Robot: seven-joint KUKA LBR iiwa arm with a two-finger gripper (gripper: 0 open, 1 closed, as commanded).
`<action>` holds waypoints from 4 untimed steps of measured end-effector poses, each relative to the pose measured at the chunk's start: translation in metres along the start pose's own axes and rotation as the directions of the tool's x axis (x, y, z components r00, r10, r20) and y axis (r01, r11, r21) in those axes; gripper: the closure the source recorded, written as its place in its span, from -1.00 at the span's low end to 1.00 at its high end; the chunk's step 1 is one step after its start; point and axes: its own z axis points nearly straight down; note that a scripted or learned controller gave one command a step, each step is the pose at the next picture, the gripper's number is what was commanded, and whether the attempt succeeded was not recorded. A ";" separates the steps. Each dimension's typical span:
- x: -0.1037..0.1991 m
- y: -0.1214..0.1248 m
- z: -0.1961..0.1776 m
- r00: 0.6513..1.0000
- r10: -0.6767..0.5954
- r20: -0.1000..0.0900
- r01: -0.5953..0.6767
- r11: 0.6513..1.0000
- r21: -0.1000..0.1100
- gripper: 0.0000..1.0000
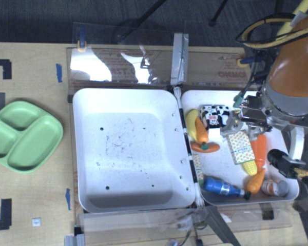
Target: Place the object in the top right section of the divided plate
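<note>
The green divided plate [24, 136] lies on the wooden bench at the far left, with two small sections on its upper left and one long section on its lower right. My gripper [245, 121] hangs over the upper right part of the right bin [215, 99], just above a checkered packet [240, 147] and beside a black-and-white spotted item [214, 114]. The right bin also holds a banana [191, 121], an orange piece [201, 130], a small carrot [205, 147], a long orange carrot [260, 150] and a blue bottle [222, 187].
The left bin [92, 106] stands between the plate and the right bin. A yellow corn-like piece [250, 166] and a small jar [275, 188] lie near the right bin's lower right corner. A clear panel and a metal post [178, 60] rise behind the bins.
</note>
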 end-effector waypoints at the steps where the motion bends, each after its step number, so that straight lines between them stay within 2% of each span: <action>1: 0.083 0.042 0.048 0.996 0.092 -0.001 -0.092 0.996 -0.002 1.00; 2: 0.116 -0.025 0.094 0.999 0.047 0.000 -0.047 0.999 0.001 1.00; 3: 0.170 -0.040 0.006 0.963 0.270 0.000 -0.270 0.963 -0.002 1.00; 4: 0.231 -0.054 0.053 0.862 0.507 0.002 -0.507 0.862 0.002 1.00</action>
